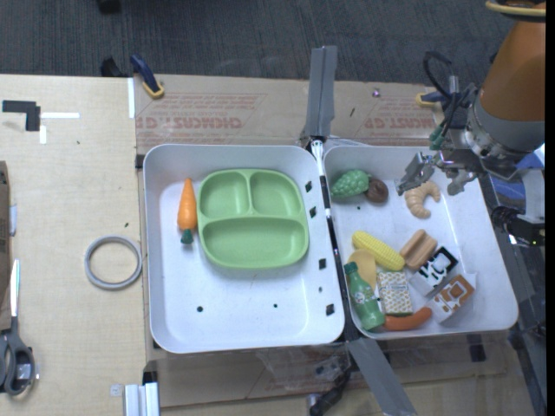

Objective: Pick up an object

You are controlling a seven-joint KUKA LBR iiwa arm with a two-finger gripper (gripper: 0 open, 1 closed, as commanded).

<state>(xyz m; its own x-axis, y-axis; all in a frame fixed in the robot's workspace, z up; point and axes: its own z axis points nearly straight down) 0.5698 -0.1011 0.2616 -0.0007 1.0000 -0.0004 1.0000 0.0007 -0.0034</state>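
Gripper poised over the far corner of the right bin, a croissant just beneath and beside its fingers.

Nearest the camera, along the front wall of the right-hand shallow white bin (496, 315), lie a green plastic bottle (362, 298), an orange-red toy sausage (406, 321) and a small printed carton (453, 295); behind them sit a yellow corn cob (377, 250) and a tan hot-dog bun (419, 249). Farther back, the pale tan toy croissant (423, 198) lies with its curve running roughly left to right, apart from the other items. The grey two-finger gripper (431, 173) hangs just above it and slightly toward the far side, fingers spread apart with nothing between them. The likely move is a short descent toward the camera side onto the croissant, closing across its narrow width.
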